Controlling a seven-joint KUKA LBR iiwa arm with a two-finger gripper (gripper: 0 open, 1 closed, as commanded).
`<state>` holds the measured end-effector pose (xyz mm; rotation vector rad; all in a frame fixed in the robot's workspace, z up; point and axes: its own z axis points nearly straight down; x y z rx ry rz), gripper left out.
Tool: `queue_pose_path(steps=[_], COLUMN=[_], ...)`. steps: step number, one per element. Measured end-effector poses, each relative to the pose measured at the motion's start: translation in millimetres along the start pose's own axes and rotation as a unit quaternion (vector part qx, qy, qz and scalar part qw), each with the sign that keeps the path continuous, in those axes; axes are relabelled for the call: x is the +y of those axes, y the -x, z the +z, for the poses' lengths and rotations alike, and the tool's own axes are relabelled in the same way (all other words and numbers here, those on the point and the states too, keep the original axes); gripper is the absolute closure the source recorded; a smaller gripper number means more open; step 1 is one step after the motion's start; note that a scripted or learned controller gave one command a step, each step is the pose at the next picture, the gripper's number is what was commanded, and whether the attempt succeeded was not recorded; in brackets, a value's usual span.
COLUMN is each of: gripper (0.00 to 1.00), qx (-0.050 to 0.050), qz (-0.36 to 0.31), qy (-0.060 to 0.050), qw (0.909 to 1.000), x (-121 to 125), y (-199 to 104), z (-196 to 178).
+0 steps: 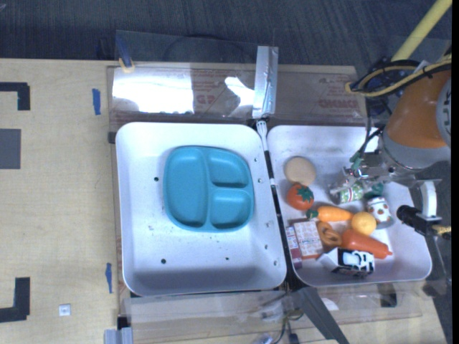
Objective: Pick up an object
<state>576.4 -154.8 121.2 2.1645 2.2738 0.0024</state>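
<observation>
Nearest the lens, at the front edge of the right bin (419, 267): black-and-white toy (356, 260), lying roughly level across the frame. Just behind it, touching or nearly so, orange carrot-like piece (367, 244), long axis running left to right with a slight downward tilt toward the right, narrower end pointing right. Yellow round fruit (363, 223) sitting at its upper side. Second carrot (333, 213) a little farther back, long axis close to horizontal, green end pointing left. Left of these, flat printed packet (305, 239) against the bin's left wall, with a small orange curled piece (328, 233) beside it. Red tomato with green top (300, 196) behind the packet, and tan round bun (300, 169) behind that. Crumpled green-and-white wrapper (347, 191) toward the bin's middle back, small white ball with dark spots (379, 208) near its right. Gripper (367, 169) hovering over the back right of this bin, right above the wrapper; jaw opening impossible to tell, nothing seen held between them. Grey arm with orange band (423, 117) entering from the right. Farther out, left bin (136, 199) with a teal divided tray (208, 187) lying flat at its centre, well apart from the clutter.
</observation>
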Motion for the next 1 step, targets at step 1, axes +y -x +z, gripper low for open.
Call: queue_pose_path(steps=[1], gripper=[1.0], qx=[0.0], qz=[0.06], qy=[0.003], qw=[0.9982], x=[36.7], y=[-58.1], z=[-96.3])
